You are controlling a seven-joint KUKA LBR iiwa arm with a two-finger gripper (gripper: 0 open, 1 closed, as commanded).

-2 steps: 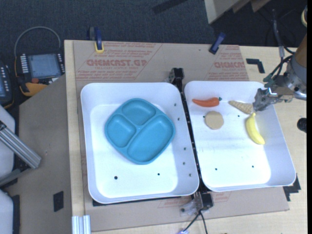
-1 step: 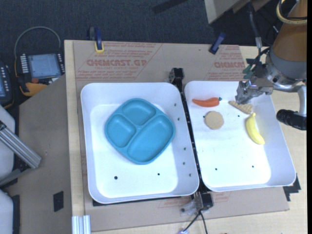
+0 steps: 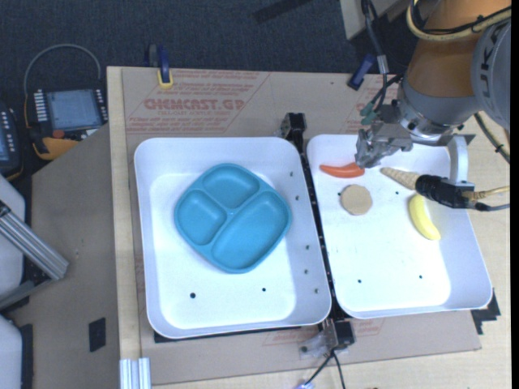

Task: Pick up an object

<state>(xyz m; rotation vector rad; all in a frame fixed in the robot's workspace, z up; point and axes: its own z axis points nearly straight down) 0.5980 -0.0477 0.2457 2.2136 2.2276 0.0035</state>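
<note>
Red pepper (image 3: 340, 169): lies flat in upper left of right bin (image 3: 405, 298); likely target.
Gripper (image 3: 369, 156) at pepper's right end, touching or just above, can't tell; open or closed, can't tell.
Do well: shift toward pepper's middle, straddle narrow width, go low before closing, avoid biscuit (image 3: 355, 199) just below.
Cone (image 3: 396, 175) and banana (image 3: 424, 218) to right.
Writing: red "CHEMCAST" on brown board (image 3: 268, 96), top centre; rest unclear.

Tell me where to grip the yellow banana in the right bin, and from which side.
Take the banana at its middle, coming down from above and closing across its narrow width. It lies flat on the right bin floor, its length running up and down the view, with bare floor along both long sides.
</note>
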